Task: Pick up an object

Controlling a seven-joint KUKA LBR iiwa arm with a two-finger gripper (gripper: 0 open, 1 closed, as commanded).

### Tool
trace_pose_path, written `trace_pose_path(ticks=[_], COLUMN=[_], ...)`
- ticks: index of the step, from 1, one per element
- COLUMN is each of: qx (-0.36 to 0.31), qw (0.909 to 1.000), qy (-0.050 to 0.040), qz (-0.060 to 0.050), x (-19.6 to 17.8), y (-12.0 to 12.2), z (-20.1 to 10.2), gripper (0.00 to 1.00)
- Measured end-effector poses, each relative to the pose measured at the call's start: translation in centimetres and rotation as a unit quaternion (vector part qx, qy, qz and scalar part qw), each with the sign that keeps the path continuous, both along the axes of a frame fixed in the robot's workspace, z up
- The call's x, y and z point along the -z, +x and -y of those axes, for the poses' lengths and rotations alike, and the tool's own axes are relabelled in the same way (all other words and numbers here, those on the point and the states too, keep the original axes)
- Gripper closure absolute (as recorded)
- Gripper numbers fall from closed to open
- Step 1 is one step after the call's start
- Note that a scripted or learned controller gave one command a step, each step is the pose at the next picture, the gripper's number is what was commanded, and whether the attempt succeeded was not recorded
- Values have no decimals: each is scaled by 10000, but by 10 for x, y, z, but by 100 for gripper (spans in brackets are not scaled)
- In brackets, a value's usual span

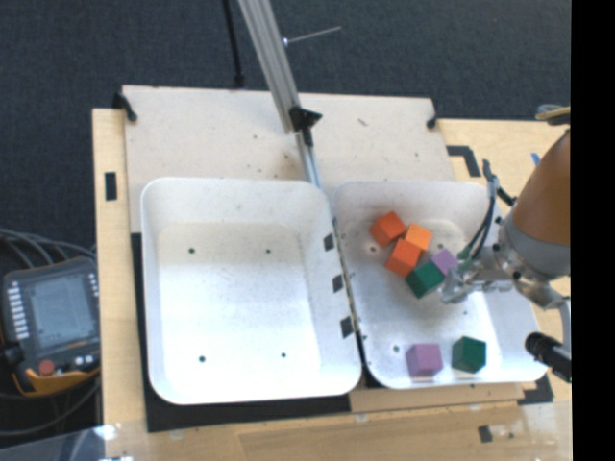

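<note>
Closest to lens: slanted metal mast (264, 36), rising over the bins. Down in right bin (384, 377), gripper (457, 287) low, just beside green cube (425, 279) at edge of a tight cluster with orange cubes (405, 256) and purple cube (444, 260). Open or clamped, cannot tell. Likely trouble: shoving the cluster aside, or snagging the purple neighbour, with blocks packed so close. No long axis on a cube; seemingly turned diagonal to bin walls.

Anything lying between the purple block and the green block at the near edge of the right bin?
Nothing: in the camera view, only bare white bin floor separates the purple block from the green block.
</note>
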State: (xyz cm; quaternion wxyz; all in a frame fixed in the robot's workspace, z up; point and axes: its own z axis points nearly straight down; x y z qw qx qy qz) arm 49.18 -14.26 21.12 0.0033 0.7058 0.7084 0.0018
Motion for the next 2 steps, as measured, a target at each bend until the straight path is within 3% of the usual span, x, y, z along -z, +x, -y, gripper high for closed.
trace_pose_path(ticks=[1, 2], qx=[-1, -17], qw=[10000, 10000], qy=[0, 8], qz=[-6, -23], x=[-44, -38], y=[6, 45], z=[4, -39], gripper=[100, 100])
